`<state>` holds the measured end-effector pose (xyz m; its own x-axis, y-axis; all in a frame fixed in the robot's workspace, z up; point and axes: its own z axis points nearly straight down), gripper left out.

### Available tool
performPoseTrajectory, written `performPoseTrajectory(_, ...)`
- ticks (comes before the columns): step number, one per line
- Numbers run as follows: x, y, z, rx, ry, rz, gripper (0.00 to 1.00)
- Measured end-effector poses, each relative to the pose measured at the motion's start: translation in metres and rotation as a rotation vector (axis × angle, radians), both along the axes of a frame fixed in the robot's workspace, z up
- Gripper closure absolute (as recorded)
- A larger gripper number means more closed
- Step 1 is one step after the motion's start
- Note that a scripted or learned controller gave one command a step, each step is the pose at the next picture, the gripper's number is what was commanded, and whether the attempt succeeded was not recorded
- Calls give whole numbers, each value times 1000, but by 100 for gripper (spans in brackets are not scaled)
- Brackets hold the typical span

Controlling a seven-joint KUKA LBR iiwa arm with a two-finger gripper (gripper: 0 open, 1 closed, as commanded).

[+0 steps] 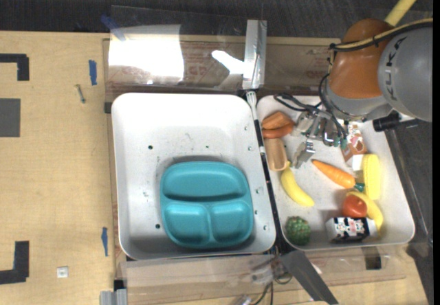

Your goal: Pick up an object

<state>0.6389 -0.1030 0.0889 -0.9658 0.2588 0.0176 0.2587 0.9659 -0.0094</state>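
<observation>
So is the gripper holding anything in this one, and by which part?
Nothing shows between its fingers. The gripper hangs in the right bin above the toy food, beside the carrot, with no item lifted.

You are looking down on a robotics lab test bench, not a kitchen: two shallow white bins (137, 159) sit side by side on a plywood-coloured benchtop (48, 159) marked with black tape corners and blue tape tabs. A grey industrial arm (402, 70) with an orange band and trailing cables reaches in from your right over a scatter of plastic toy food (330, 173), while a teal divided tray (205, 204) lies in the other bin. A clear plastic sheet (179, 56) is fixed along the far edge.
</observation>
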Motion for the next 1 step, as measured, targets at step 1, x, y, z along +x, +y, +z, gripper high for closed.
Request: performPoseTrajectory(1,-61,-43,-1,2,-26,17,0)
